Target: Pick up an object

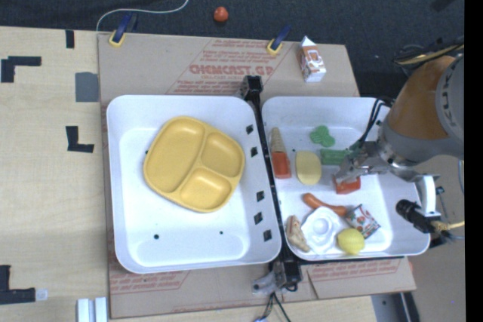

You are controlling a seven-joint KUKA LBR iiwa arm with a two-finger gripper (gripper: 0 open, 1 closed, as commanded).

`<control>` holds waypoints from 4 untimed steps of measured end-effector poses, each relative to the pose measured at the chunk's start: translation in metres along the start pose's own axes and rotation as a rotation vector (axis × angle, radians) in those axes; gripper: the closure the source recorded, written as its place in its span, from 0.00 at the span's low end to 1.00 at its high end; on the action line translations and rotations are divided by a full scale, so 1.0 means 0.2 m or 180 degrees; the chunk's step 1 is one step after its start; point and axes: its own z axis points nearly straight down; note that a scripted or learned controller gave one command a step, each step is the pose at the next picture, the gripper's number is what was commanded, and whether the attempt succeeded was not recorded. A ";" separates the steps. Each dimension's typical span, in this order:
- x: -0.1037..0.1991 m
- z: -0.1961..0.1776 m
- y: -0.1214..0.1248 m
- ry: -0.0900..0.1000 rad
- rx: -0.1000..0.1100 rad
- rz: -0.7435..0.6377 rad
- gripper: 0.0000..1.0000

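The table carries two shallow white bins side by side. The left bin (124,162) holds a single yellow divided plate (194,163), lying flat and slightly turned — it takes up most of that bin's floor. The right bin (298,108) holds the clutter of small play-food items, and this is where the pick is being attempted.

The arm (423,117) reaches in from the right, its wrist bent down over the right bin's middle. The gripper (352,171) sits low among the items, directly over a small red block (347,183), with a dark green piece (332,156) just beside it on the far side. Whether the fingers are spread or closed cannot be told from this angle; the wrist housing and cabling mask them, so no grasp can be confirmed.

Other contents of the right bin:
- a green broccoli-like piece (323,136) near the far wall
- a pale yellow oval piece (308,167) and an orange-red stick (279,156) along the centre divider
- a carrot (321,203), a fried egg (320,227), a lemon (350,240) and a small printed packet (364,220) crowded toward the near wall

Assessment: the red block is the likely target, judged by the gripper's position over it. The neighbouring green piece stands close enough that a closing grasp may nudge it or catch both.

Outside the bins, a small carton (312,61) lies on the cardboard sheet and an orange ball (220,13) rests on the dark floor — both well apart from the work.
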 end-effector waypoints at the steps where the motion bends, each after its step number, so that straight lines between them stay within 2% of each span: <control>1: 0.00 0.00 0.00 0.0000 0.0002 0.0000 0.00; 2: -0.13 0.15 -0.06 -0.0003 0.0003 0.0006 0.00; 3: -0.13 0.09 -0.05 -0.0007 -0.0010 0.0001 1.00; 4: 0.22 -0.17 -0.01 0.0002 0.0000 -0.0018 1.00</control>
